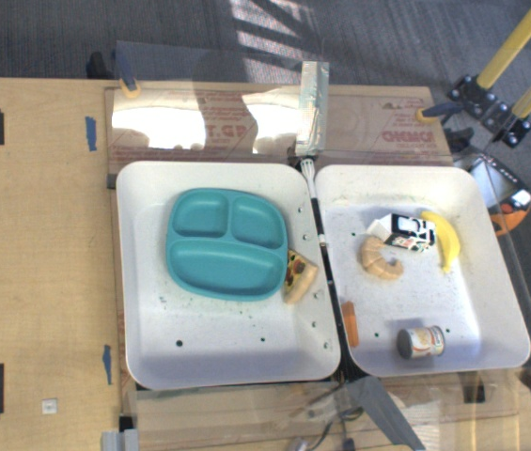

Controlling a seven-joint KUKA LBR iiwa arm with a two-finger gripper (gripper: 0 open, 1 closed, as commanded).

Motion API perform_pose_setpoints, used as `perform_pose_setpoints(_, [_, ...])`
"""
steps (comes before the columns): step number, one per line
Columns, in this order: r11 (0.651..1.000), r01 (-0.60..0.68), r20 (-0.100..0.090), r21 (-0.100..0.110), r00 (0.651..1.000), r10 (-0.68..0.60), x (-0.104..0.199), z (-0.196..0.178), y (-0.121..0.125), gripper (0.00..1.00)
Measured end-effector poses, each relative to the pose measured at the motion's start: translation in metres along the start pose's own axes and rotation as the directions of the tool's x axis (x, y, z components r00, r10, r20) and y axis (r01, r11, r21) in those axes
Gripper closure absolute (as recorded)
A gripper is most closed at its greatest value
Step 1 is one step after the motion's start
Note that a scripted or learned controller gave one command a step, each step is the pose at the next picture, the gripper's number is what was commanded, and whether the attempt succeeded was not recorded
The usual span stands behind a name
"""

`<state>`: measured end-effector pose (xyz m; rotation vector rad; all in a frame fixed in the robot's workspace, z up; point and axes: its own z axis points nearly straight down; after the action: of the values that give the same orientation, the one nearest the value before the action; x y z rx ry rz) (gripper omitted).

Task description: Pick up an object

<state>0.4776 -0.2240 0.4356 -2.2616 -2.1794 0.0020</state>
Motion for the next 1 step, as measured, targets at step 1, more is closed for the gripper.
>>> perform_pose_setpoints(1, [0.948,-0.320,-0.001,-0.003,0.948,0.320,0.0707,0.0010,0.0482,0.00])
